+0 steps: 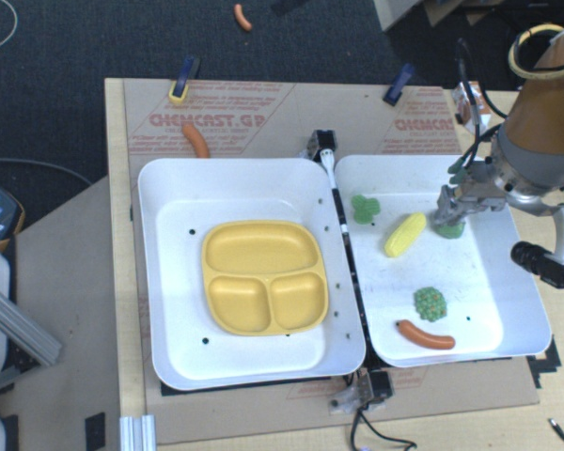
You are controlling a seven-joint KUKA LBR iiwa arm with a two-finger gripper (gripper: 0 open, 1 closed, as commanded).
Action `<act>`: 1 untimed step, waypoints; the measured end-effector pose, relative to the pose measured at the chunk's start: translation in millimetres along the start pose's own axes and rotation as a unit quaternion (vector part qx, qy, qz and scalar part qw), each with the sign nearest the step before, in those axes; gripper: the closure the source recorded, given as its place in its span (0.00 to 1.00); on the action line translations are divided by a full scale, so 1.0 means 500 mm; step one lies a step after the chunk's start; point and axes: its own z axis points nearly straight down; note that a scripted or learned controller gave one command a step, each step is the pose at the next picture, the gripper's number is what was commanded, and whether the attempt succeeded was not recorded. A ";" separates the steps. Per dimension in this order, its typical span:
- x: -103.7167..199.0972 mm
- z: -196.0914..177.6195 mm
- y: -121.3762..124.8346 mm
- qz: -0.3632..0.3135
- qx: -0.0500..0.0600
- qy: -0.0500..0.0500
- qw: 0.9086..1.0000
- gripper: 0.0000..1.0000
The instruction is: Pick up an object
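Observation:
In the right bin (508, 336) lie a yellow corn cob (405, 234), a green broccoli piece (365, 209) near the bin's left wall, a second green broccoli floret (430, 303) and an orange sausage (426, 335) toward the front. My gripper (449, 218) is low over the bin's upper right part, just right of the corn cob. A small green thing (450, 230) shows right under its tip. I cannot make out whether anything is gripped.
The left bin (169, 280) holds a yellow three-compartment plate (263, 276). A loose orange sausage (196, 140) lies on the cardboard behind the left bin, and another (242, 16) lies on the dark floor. Clamps (181, 80) hold the board's far edge.

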 end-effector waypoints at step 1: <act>0.072 -0.019 0.075 0.000 -0.001 0.000 1.000 1.00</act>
